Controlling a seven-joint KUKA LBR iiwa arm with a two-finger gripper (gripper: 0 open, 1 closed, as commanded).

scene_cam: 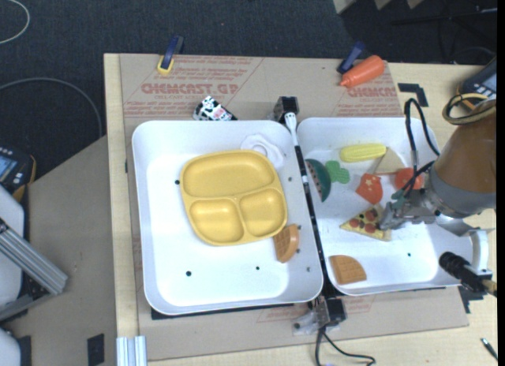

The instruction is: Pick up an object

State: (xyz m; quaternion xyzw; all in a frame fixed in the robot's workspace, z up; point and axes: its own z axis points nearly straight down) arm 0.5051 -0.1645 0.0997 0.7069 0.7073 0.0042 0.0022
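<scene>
gripper touching pizza slice, right bin

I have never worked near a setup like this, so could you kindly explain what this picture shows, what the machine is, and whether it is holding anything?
This is one picture from a camera fixed above a bench, looking down at a slant. The grey machine with the orange band, reaching in from the picture's right, is a robot arm; its job is to pick up an object. Its end effector is low in the right bin, at the edge of a toy pizza slice. I cannot tell whether it grips anything.

The right bin also holds a toy corn cob, a red piece, green pieces and a brown bread-like piece. The left bin holds a yellow divided tray and a small orange-brown piece beside it.
</scene>
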